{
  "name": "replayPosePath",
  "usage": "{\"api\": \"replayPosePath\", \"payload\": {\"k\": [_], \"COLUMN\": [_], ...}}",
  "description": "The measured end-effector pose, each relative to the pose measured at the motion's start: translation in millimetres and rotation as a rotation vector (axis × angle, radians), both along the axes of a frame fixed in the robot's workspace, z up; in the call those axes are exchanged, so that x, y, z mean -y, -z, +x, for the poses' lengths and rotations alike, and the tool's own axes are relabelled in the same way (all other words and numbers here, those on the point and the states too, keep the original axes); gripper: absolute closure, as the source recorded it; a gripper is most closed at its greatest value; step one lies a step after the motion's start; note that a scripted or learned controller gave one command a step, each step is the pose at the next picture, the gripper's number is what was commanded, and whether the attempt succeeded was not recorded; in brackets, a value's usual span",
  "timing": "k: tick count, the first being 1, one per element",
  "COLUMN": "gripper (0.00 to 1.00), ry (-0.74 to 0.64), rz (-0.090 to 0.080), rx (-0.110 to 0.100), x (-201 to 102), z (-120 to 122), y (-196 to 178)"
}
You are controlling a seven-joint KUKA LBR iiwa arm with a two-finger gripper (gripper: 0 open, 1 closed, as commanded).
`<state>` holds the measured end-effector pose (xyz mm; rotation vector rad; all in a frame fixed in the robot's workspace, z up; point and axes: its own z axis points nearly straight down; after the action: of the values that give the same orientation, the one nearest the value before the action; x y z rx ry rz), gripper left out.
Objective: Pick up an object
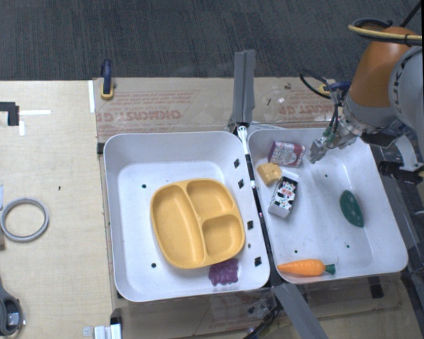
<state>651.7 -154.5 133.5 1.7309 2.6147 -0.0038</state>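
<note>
My gripper (317, 153) hangs low over the back of the right bin (379, 194), just right of a pink packet (286, 153). Nothing shows between its tips. Near the packet lie a yellow block (269, 173) and a small black-and-white carton (284, 195). A dark green object (351, 208) rests toward the right side of that bin. An orange carrot (302, 268) lies along the front wall. In the left bin (130, 224) sits a yellow divided plate (197, 223), with a purple grape bunch (224, 272) at its front edge.
A grey divider post (243, 88) rises behind the seam between the bins. On the wooden bench at left lie a grey tape ring (22, 219) and scissors (6, 313). A cardboard sheet (168, 104) lies behind the left bin.
</note>
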Motion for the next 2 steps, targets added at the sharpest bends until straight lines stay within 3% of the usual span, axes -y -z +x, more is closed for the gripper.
{"api": "replayPosePath", "payload": {"k": [1,2], "gripper": [1.0,0.0], "ry": [0.533,0.534], "rz": [0.004,0.004], "rx": [-0.004,-0.004], "x": [-35.4,-35.4], "z": [-26.1,-26.1], "y": [42.0,42.0]}}
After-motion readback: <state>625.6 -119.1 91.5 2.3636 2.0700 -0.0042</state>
